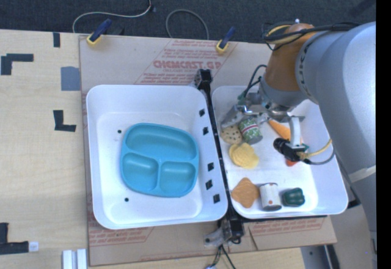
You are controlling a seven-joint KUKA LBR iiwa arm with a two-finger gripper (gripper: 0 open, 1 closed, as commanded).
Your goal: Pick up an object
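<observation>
Where the arm (330, 72) crosses the right bin (333, 203), its grey bulk and orange band hide the bin's far right corner and much of the wrist, so we cannot tell how wide the gripper (244, 116) stands or whether it grips anything. We see it low over the bin's upper left part, right at a small green-labelled can (250, 129), which lies tilted and seems to touch the metal tip. Just beside the can sits a speckled round cookie (230, 135), and below that a pale yellow, wavy chip (244, 155). An orange carrot-like piece (281, 129) pokes out from under the wrist, partly covered. A black and red part (290, 151) on a yellow cable hangs nearby; we cannot make out what it is. Along the near edge lie a flat orange-brown wedge (244, 192), a small white cylinder (269, 195) and a dark green rounded lump (293, 197). The left bin (101, 115) holds a smooth blue plastic tray (160, 159) with three compartments.
</observation>
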